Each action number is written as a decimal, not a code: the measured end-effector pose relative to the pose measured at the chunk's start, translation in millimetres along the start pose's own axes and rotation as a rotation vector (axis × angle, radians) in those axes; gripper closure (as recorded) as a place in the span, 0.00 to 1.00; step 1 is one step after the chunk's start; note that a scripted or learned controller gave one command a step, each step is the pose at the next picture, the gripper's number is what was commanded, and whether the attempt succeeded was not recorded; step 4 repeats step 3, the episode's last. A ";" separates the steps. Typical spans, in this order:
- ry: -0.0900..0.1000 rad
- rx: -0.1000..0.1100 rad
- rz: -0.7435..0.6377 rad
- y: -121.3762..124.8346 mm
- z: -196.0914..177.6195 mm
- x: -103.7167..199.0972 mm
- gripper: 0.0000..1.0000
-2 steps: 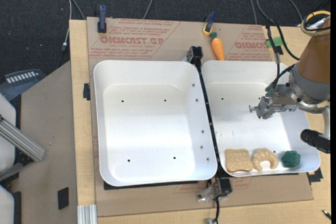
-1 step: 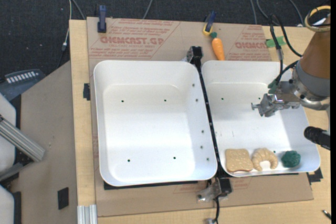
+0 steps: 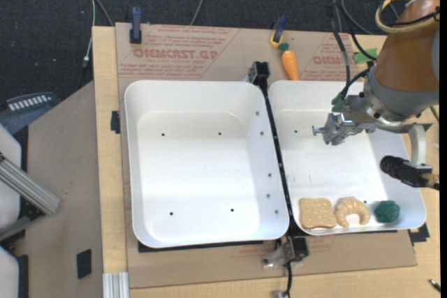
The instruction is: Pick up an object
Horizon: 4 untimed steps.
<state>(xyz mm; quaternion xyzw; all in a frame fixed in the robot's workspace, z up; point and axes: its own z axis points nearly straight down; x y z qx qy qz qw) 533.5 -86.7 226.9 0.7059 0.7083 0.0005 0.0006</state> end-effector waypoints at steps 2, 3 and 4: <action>0.001 0.001 -0.001 34.3 7.5 100.4 1.00; 0.001 0.001 0.000 55.1 14.9 149.6 1.00; 0.001 0.001 0.000 55.1 14.9 149.6 1.00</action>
